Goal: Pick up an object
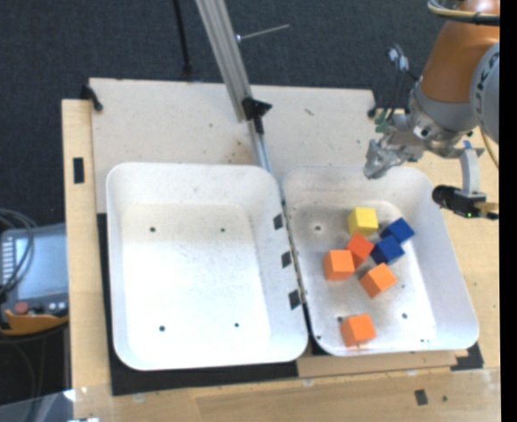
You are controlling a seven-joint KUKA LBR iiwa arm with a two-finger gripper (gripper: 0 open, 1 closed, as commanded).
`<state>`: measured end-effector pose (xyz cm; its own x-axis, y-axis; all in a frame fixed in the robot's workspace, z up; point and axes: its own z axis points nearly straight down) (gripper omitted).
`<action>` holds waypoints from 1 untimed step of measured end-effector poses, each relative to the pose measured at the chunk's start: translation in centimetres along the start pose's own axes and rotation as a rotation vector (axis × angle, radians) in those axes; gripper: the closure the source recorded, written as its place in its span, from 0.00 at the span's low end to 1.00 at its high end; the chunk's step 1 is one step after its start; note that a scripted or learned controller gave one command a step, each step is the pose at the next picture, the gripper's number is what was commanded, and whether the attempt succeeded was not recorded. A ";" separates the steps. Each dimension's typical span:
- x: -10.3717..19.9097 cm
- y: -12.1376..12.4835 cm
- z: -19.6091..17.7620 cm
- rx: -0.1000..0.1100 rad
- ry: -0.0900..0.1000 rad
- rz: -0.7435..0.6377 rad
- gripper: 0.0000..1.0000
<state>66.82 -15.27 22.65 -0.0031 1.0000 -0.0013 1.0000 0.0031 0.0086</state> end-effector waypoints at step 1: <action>-0.1 0.0 0.9 0.009 -0.001 0.000 1.00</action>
<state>66.84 -15.41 21.72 -0.0029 1.0000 -0.0019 1.0000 0.0029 -0.0003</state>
